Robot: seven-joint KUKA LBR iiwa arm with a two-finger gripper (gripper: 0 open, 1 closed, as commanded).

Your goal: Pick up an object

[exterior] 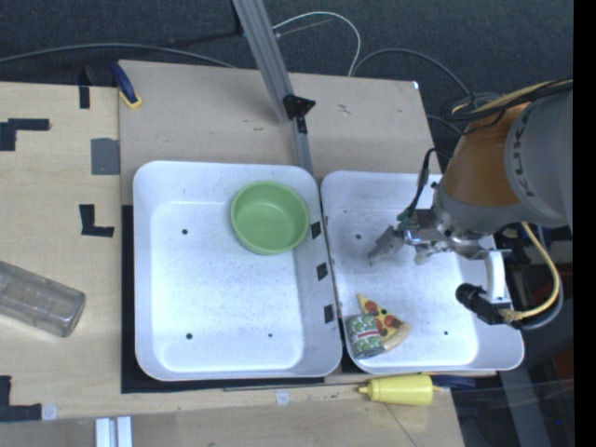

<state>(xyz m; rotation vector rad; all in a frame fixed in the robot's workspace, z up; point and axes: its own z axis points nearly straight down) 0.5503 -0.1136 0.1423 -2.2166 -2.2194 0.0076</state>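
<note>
Now gripper (400, 248) over right bin (466, 343), jaws spread, nothing between; pizza-slice toy (375, 329) near front edge, green bowl (269, 216) in left bin (168, 333).

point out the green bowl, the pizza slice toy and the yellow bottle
green bowl (269, 217), camera view, inside bottom
pizza slice toy (380, 324), camera view, topping middle
yellow bottle (403, 390), camera view, body middle

Green bowl (269, 216): smooth matt plastic. Both white bins (168, 277): speckled, scuffed plastic w/ dull sheen. Bench (56, 222): pale wood-look board; clear cup (35, 298) looks glossy plastic.
</note>
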